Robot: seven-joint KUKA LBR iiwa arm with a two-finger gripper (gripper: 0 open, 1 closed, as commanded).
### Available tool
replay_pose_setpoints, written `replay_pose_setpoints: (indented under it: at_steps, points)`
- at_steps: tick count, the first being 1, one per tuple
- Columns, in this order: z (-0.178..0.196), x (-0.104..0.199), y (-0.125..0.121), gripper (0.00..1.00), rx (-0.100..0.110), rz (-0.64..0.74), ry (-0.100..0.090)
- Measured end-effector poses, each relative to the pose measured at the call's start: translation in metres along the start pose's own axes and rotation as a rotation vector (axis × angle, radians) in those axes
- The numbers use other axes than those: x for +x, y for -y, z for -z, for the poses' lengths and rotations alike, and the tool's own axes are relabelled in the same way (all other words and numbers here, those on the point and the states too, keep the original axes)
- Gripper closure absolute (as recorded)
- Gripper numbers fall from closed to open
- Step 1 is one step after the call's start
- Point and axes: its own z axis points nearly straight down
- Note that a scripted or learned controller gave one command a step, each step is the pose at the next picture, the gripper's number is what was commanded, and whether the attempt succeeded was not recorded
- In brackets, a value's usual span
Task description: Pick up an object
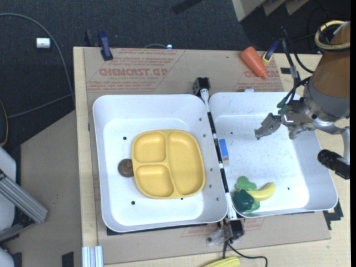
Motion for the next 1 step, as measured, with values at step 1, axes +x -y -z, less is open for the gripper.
replay_pose_setpoints:
  at_steps: [1]
  points:
    - [-0.1495, -0.0032, -0.0433, 0.00, 0.004, -0.001, -0.001]
